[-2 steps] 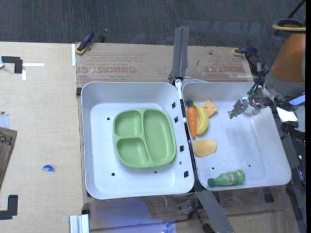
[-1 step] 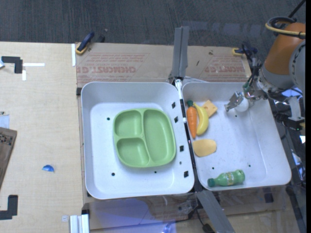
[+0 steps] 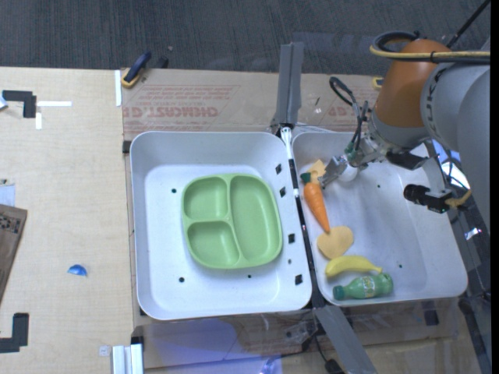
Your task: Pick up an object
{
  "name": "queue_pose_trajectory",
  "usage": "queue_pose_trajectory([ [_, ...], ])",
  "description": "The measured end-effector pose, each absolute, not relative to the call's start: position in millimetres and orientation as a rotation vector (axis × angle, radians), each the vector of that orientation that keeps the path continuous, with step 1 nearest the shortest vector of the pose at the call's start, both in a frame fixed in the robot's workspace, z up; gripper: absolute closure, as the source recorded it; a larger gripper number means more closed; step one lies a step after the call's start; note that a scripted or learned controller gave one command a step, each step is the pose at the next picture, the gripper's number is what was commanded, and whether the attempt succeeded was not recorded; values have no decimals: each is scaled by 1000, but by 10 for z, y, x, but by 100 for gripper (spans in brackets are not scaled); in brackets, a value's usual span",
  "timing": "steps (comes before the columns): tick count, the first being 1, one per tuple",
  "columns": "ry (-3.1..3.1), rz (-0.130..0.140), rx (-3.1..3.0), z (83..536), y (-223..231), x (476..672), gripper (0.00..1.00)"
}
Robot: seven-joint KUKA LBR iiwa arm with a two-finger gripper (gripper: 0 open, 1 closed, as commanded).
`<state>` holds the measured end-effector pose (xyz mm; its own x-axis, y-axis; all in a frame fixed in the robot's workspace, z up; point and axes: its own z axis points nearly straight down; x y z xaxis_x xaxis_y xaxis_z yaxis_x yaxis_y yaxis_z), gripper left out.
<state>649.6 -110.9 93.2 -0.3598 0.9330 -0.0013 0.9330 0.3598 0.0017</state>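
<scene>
In the right bin (image 3: 421, 232) an orange carrot (image 3: 316, 202) lies along the left wall, its green top pointing to the back. A small yellow piece (image 3: 316, 167) sits just behind it. My gripper (image 3: 337, 170) is low at the bin's back left, right beside the carrot's top and the yellow piece. Nothing visibly hangs from it. Toward the front lie a tan flat piece (image 3: 335, 242), a yellow banana (image 3: 352, 266) and a green bottle (image 3: 364, 287) on its side.
The left bin (image 3: 156, 209) holds a light green divided plate (image 3: 232, 220). A grey post (image 3: 290, 84) stands behind the wall between the bins. The arm's orange band (image 3: 409, 84) looms over the right bin's back corner.
</scene>
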Motion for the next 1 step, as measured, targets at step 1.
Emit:
queue_pose_trajectory([
  [1,2517,2,1875,940,-1038,6598,0],
])
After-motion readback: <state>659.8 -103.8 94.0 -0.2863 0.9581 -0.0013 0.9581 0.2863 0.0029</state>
